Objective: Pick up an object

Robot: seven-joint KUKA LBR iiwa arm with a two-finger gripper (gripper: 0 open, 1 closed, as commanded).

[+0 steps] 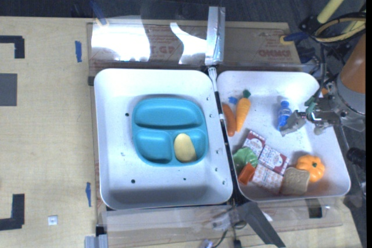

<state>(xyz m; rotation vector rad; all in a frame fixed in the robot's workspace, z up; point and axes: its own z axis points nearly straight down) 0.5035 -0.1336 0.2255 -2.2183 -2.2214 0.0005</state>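
My gripper [297,121] reaches in from the right over the upper part of the right bin [332,155]. Its tip is right beside a small blue bottle [283,114]; whether it touches the bottle I cannot tell. Further left in that bin lie two carrots [242,111], one of them along the bin's left wall. Toward the front are a green vegetable [245,156], a red-and-white packet [264,161], a slice of bread [295,180] and an orange pumpkin [311,166].
The left bin [110,142] holds a blue divided plate [165,116] with a yellow, potato-like piece [185,147] in its lower right compartment. A clear panel and a metal post [215,35] stand behind the bins. Cables hang at the upper right.
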